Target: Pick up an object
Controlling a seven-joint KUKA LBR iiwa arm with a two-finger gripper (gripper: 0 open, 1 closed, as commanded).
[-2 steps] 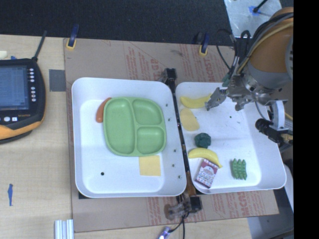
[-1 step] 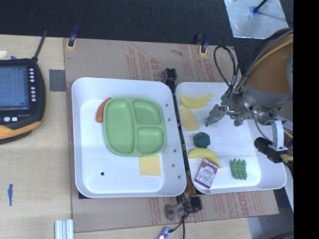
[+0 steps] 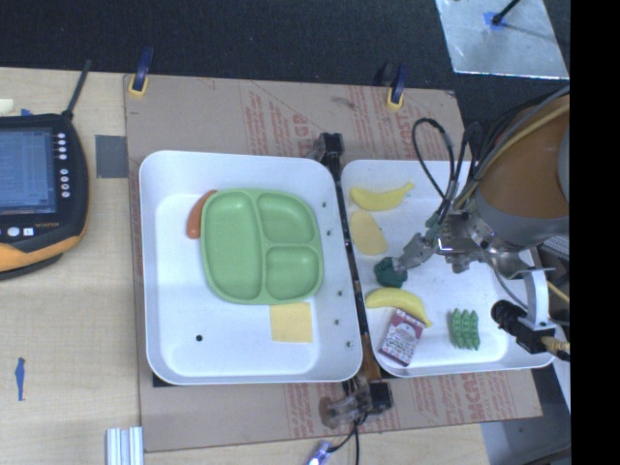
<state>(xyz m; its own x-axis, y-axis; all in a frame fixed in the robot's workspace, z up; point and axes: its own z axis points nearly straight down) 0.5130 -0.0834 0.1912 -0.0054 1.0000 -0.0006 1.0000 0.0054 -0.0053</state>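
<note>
My gripper (image 3: 415, 252) hangs low over the middle of the right bin (image 3: 484, 356), reaching in from the right. Its tip is just up and right of a small dark green object (image 3: 390, 273), very close to it; contact cannot be made out. Around it lie a yellow banana (image 3: 381, 198), a pale yellow piece (image 3: 368, 232), a second banana (image 3: 399, 301), a red and white packet (image 3: 400, 339) and a green ridged object (image 3: 465, 328). The arm covers the bin's right side.
The left bin (image 3: 170, 356) holds a green divided plate (image 3: 262, 245), an orange item (image 3: 197, 214) at the plate's left edge and a yellow square (image 3: 292, 323). A teach pendant (image 3: 29, 192) lies at the far left. Black cables (image 3: 436, 153) loop above the wrist.
</note>
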